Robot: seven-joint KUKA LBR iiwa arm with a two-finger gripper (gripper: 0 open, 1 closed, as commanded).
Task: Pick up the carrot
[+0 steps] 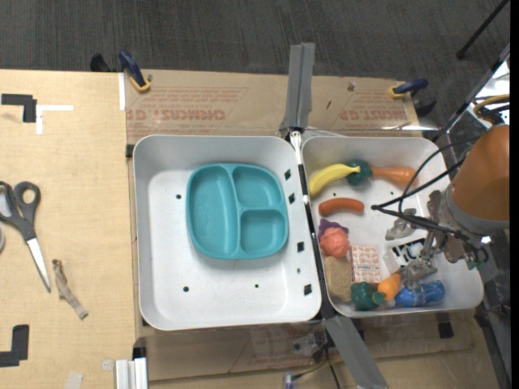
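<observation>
The desk (65,241) bears two bins; take the right bin (454,148) as landmark. The left bin (154,241), beside it, holds one teal plate (238,211). Two carrot-like things lie in the right bin: one carrot (396,173) at its far wall beside one banana (332,176), another (389,285) by its near wall. The hand (418,270) hovers just beside that near one; whether it is wide or narrow I cannot tell. To grasp well, I judge it should descend centred across the orange body, clear of the blue thing (426,294). One sausage (341,206) lies mid-bin.
</observation>
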